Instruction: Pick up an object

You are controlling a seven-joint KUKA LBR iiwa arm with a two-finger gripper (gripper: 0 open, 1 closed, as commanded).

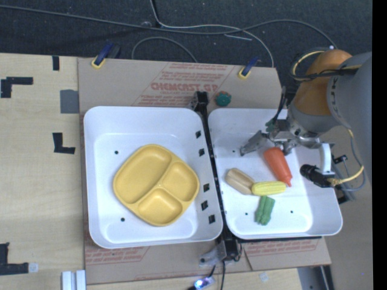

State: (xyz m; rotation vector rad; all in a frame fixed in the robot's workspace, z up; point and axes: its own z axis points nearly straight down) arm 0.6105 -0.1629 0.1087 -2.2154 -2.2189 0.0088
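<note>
While the claw hangs spread open, a tapered orange carrot lies just beside it.

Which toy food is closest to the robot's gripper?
The orange carrot, lying just below the gripper in the right bin. The bread roll, corn cob and green vegetable lie farther away.

Robotics lab: cardboard-lined bench, clamps, loose cables, two white bins, toy food.

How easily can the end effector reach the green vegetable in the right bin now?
Probably yes: the green vegetable lies uncovered near the right bin's front edge. The corn touches its upper end, so the end effector might nudge that.
</note>
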